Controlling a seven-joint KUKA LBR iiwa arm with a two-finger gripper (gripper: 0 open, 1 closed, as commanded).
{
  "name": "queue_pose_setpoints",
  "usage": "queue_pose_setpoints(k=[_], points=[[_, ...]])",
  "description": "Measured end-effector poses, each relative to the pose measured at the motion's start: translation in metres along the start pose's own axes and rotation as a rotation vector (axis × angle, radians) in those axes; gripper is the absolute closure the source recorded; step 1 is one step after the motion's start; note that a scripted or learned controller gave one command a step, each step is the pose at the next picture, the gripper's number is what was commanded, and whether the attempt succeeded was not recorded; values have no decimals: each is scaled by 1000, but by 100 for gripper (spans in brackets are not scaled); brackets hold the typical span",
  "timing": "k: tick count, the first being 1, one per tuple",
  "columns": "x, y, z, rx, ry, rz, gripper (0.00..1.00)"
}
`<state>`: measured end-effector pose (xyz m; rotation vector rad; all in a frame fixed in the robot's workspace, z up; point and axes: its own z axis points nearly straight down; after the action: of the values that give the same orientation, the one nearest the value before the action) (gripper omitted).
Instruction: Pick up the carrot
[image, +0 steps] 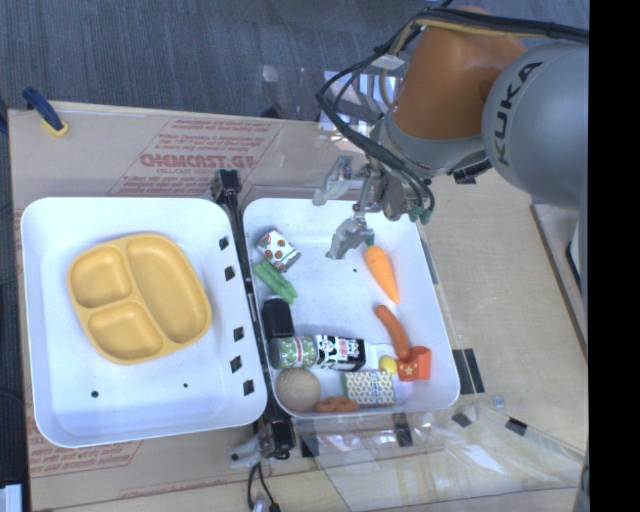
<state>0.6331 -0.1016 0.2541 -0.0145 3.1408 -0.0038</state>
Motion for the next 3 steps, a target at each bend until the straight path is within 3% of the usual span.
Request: queue_pose_setpoints(k=[1, 2, 3], points=[[27, -49, 157, -6, 13, -97, 0], [51, -106, 161, -1, 0, -115, 0], [48, -104, 149, -1, -5, -121, 100]])
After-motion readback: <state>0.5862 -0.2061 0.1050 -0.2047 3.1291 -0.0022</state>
